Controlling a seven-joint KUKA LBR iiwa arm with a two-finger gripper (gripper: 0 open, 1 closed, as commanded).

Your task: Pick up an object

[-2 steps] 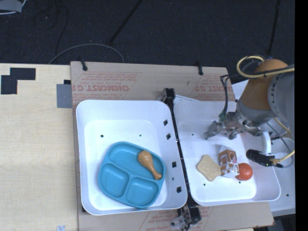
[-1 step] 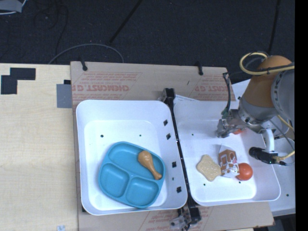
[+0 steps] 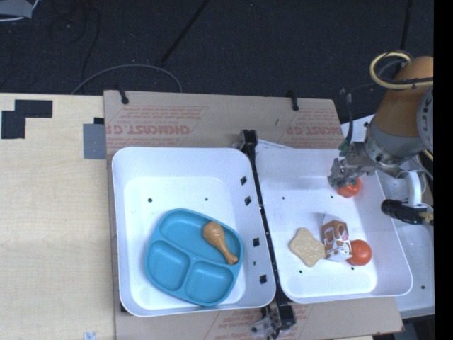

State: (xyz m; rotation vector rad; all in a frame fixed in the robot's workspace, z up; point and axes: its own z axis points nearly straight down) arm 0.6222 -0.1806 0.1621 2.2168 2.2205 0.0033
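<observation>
Two white bins [image 3: 127, 163] sit on cardboard. Gripper [image 3: 345, 177] is low in the right bin, a small red object [image 3: 348, 187] directly beneath; grip state cannot be told. Advise confirming the object is seated centrally before lifting straight up.

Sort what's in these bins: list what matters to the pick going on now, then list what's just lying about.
In play:
- gripper, low in the right bin
- small red-orange object directly under it

Lying about:
- cracker
- brown patterned packet
- red ball
- blue divided plate in the left bin
- drumstick on that plate
</observation>
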